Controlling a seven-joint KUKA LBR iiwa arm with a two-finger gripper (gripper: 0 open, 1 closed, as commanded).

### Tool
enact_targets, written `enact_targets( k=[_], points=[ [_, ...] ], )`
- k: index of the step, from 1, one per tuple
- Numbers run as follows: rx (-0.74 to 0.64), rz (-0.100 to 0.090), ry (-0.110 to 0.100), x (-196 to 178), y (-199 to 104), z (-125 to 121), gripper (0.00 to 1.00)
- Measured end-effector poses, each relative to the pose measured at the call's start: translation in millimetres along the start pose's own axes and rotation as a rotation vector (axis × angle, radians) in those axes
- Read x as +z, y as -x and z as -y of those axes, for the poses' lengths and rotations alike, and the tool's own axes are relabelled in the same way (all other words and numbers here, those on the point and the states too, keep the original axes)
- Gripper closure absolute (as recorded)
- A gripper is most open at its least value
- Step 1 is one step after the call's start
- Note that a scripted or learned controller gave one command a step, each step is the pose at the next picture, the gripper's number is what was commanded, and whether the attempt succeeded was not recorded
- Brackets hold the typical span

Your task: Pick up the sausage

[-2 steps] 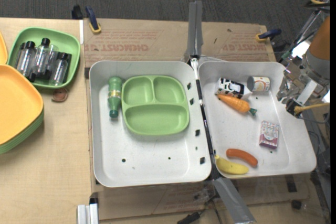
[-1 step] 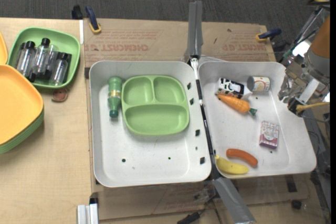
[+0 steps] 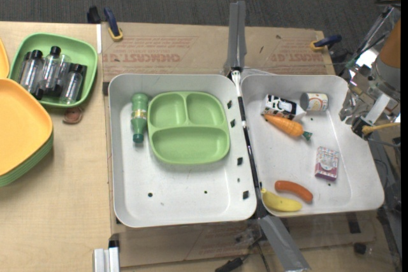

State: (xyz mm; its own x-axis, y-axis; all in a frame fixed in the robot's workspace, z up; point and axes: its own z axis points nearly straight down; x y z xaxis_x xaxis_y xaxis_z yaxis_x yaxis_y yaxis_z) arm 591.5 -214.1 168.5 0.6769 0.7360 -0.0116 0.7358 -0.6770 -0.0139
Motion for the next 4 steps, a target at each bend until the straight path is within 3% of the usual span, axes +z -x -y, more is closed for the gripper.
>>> enact_targets(
  k=[1, 2, 3, 4],
  points=[
    [-0.002, 0.002, -0.002, -8, 0, 0, 1.00],
    [0.108, -0.009, 0.009, 44, -32, -8, 1.00],
    [0.017, -0.010, 0.010, 78, 20, 17, 1.00],
    [-0.139, -0.009, 0.011, 79, 40, 37, 1.00]
  ],
)
